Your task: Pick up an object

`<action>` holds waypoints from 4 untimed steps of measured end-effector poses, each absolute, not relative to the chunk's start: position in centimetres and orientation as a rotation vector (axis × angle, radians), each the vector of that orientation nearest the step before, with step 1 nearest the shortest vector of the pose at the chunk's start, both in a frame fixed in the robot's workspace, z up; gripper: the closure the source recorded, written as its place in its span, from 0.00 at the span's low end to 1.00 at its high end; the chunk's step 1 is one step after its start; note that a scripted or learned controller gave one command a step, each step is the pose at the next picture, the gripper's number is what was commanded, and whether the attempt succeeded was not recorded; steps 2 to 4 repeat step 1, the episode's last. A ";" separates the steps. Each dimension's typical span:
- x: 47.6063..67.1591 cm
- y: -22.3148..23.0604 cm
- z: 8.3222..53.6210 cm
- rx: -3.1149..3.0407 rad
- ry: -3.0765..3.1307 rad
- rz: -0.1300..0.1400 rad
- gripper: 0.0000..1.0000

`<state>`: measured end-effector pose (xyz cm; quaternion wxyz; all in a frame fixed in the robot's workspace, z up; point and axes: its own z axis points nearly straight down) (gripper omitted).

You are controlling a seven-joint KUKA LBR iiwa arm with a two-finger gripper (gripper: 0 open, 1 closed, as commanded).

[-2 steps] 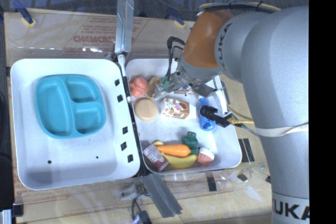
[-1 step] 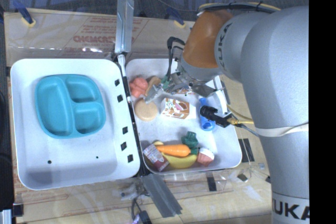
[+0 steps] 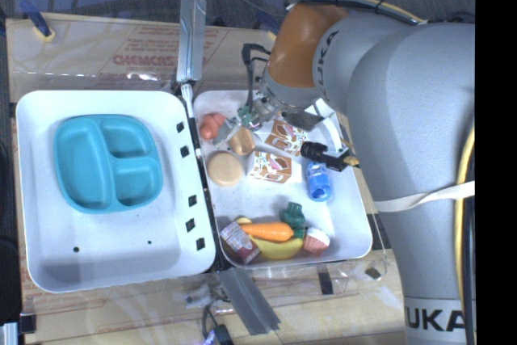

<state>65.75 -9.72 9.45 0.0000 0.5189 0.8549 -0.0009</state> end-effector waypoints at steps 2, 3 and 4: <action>65.8 -9.9 10.5 1.626 2.683 -0.005 1.00; 65.8 -9.9 10.5 1.626 2.683 -0.005 1.00; 65.8 -9.9 10.5 1.626 2.683 -0.005 1.00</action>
